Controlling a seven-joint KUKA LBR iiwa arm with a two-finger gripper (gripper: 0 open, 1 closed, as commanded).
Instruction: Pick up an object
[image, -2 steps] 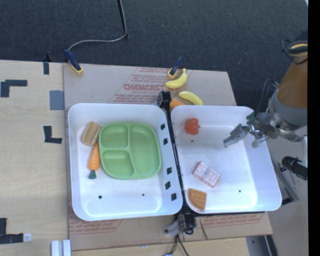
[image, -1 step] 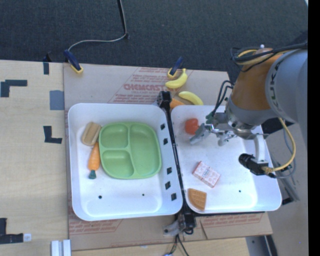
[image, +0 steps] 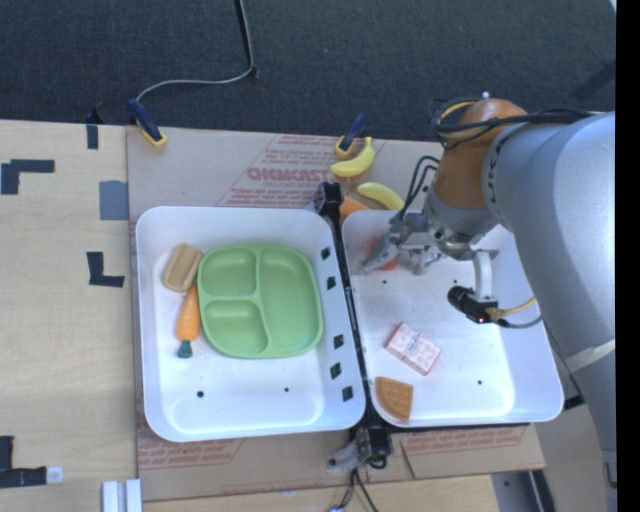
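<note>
My gripper (image: 392, 256) hangs low over the back left part of the right bin (image: 500, 375), close to the divider. A small orange-red piece (image: 383, 243) shows right beside the gripper; whether it is held is hidden. A pink patterned box (image: 412, 348) lies in the middle of the right bin, well in front of the gripper. An orange-brown toast-like piece (image: 394, 398) lies at that bin's front left corner. A yellow banana (image: 380, 194) rests on the bin's back rim, with an orange item (image: 351, 208) next to it.
The left bin (image: 240, 405) holds a green divided plate (image: 260, 300), a toy carrot (image: 188, 318) and a tan bread slice (image: 181, 267). A second banana (image: 354, 160) lies on the cardboard behind the bins. The grey arm (image: 560, 230) covers the right bin's right side.
</note>
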